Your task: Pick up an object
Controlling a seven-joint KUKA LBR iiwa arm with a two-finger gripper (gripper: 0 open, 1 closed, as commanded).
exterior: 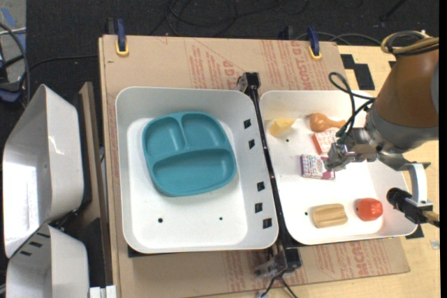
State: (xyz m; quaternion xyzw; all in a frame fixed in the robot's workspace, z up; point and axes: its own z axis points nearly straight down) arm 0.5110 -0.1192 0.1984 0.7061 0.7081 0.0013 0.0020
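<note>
The right bin [300, 230] holds several small items: a pale yellow wedge [282, 126], an orange pear-shaped piece [323, 122], a red-and-white packet [324, 143], a purple-pink packet [313, 166], a tan bread-like block [328, 215] and a red tomato-like ball [369, 209]. My gripper [340, 154] hangs over the middle of this bin, just right of the purple-pink packet and beside the red-and-white one. The arm's orange band [413, 77] rises behind it on the right.
The left bin [133, 220] holds a teal divided plate [188, 153]. Black clips line the divider between the bins. Both bins rest on a cardboard-covered bench [209, 59]. White containers [38, 157] stand off the bench at far left.
</note>
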